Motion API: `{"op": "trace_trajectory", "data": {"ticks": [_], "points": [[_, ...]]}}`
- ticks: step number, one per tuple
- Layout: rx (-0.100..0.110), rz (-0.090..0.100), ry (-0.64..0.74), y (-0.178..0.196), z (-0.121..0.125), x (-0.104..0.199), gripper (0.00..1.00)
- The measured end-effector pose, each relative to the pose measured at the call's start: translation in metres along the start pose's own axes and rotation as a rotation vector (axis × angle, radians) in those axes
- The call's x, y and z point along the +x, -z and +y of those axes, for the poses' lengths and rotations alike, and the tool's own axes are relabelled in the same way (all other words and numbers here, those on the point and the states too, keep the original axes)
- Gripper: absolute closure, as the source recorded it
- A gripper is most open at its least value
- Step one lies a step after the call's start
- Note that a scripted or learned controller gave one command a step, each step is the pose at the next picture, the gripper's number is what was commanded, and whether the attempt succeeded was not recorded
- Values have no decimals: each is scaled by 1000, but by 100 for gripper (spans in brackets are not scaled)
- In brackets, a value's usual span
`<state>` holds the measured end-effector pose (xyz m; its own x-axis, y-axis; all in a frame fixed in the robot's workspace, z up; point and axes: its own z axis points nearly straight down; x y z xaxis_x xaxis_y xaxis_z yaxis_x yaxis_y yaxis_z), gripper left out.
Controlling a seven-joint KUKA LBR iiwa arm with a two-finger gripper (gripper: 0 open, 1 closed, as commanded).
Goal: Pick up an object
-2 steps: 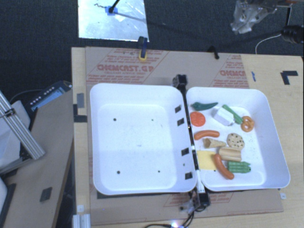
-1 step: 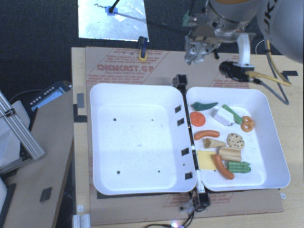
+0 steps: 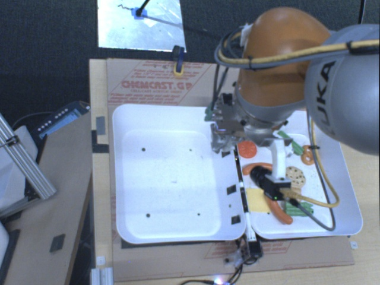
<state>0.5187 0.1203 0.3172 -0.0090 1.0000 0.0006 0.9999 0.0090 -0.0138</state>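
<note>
The right white bin (image 3: 350, 218) holds several toy food pieces. Among them are a red tomato slice (image 3: 247, 150), a round speckled cookie (image 3: 294, 176), a small pretzel (image 3: 307, 155), a yellow cheese square (image 3: 257, 201), an orange carrot (image 3: 280, 211) and green beans (image 3: 301, 207). My gripper (image 3: 222, 139) hangs below the orange wrist band, over the far part of the divider between the two bins and just left of the tomato slice. The wrist hides the far part of the right bin. Nothing shows in the gripper's grasp.
The left white bin (image 3: 122, 177) lies beside the right one on a cardboard sheet (image 3: 154, 85). A shiny foil sheet (image 3: 139, 16) lies behind the bench. A metal rail (image 3: 24, 165) and a remote-like device (image 3: 62, 119) stand at the left.
</note>
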Motion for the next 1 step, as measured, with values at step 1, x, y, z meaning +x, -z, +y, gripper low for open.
{"op": "trace_trajectory", "data": {"ticks": [1], "points": [[-29,3,-4,129,8,-2,100]]}}
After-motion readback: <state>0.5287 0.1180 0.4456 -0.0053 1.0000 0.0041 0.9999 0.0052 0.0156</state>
